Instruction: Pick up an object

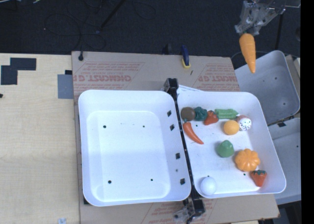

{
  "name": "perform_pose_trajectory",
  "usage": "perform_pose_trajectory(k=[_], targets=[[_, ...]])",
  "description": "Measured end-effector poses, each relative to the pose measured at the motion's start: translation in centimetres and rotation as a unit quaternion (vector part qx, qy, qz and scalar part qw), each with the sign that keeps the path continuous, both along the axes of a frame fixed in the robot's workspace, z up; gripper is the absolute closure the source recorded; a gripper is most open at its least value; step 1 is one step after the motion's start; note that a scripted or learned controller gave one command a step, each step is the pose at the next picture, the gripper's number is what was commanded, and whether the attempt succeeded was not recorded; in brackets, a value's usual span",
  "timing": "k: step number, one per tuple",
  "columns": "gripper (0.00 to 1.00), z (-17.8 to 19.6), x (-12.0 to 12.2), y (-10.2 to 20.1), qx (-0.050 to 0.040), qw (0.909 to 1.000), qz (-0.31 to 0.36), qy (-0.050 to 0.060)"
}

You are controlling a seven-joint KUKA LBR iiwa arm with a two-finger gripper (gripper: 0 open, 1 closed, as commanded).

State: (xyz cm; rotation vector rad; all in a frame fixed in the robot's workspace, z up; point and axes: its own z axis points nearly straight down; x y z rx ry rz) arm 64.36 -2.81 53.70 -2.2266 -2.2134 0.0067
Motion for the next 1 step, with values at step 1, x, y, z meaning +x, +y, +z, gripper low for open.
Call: perform_pose_trajectory(k=[1], targets=[[1.0,-6.61,-1.68,-10.11,0.0006,1.0,0.0,0.002]])
